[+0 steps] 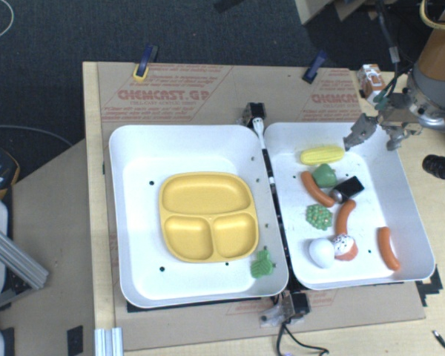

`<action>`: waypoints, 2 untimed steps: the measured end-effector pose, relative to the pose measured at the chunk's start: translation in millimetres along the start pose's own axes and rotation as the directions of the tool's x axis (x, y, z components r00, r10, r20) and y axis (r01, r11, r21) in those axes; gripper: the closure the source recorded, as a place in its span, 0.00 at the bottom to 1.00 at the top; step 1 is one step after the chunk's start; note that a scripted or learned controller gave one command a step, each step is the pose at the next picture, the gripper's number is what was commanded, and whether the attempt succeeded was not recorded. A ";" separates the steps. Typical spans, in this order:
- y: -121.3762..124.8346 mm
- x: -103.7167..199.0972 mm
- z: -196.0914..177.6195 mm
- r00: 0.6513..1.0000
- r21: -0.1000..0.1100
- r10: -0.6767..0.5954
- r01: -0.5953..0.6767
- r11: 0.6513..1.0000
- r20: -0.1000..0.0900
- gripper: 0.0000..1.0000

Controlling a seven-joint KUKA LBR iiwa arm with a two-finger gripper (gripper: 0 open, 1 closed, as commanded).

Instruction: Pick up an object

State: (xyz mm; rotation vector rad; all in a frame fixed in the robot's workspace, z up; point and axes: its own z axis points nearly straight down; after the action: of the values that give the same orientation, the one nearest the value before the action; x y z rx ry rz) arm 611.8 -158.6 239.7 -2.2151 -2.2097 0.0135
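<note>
My gripper point(374, 133) hangs above the back edge of the right bin point(408, 191), open, with nothing between its fingers. One fingertip point(354, 137) points down toward a yellow corn cob point(322, 155) just to its left. Below the corn lie a green pepper-like piece point(325, 174), an orange sausage point(317, 189), a black block point(348, 189), a green broccoli point(318, 216), a second sausage point(345, 215), a white egg point(322, 252) beside a red-and-white piece point(345, 248), and another sausage point(388, 248) at the right.
The left bin point(126, 221) holds a yellow divided plate point(208, 216) and a small green leafy piece point(262, 264) near its front right corner. A black clip point(255, 113) sits between the bins at the back. Cardboard lies under both bins.
</note>
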 end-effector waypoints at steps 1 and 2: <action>2.4 0.4 -8.1 1.000 -0.014 -0.003 0.003 1.000 0.003 0.00; 5.3 9.6 40.6 1.000 -0.008 -0.004 0.004 1.000 0.001 0.00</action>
State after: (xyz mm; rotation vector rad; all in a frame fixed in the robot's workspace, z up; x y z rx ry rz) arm 616.5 -148.9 199.1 -2.2151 -2.2186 0.0054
